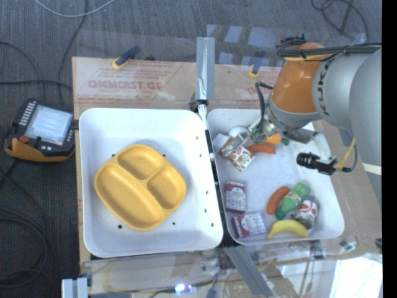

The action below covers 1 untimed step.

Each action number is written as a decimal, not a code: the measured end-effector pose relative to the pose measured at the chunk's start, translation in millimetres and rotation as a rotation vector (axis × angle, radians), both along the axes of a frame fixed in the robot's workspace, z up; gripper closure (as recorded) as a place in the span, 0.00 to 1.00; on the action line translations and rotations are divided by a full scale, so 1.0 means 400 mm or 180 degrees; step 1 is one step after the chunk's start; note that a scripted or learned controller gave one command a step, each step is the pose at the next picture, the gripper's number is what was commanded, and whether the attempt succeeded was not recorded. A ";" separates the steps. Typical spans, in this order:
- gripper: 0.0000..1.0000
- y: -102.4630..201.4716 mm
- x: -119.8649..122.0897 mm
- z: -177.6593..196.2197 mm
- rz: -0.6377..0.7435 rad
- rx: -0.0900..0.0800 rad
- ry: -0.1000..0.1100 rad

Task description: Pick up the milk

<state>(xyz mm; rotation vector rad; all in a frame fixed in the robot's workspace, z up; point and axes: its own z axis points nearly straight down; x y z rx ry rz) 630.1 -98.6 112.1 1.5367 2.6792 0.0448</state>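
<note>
1. Camera view showed the milk (238,154), a small carton tilted at the right bin's (332,219) upper left, touching the gripper (255,133).
2. We could not tell the fingers' state.
3. We judged a centred, square grip best, clear of the carrot (264,148).

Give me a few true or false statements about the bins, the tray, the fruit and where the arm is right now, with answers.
1. The yellow tray lies in the left bin. True.
2. The banana lies in the left bin. False: it lies in the right bin, near its front edge.
3. The pincer is over the right bin, near the milk. True.
4. The tray has a single compartment. False: it has three.
5. The tray holds a carrot. False: the carrot lies in the right bin, beside the banana.
</note>
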 end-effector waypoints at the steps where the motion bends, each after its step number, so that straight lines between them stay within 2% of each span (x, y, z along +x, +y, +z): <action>1: 1.00 0.002 0.004 0.040 0.0002 0.0015 -0.0004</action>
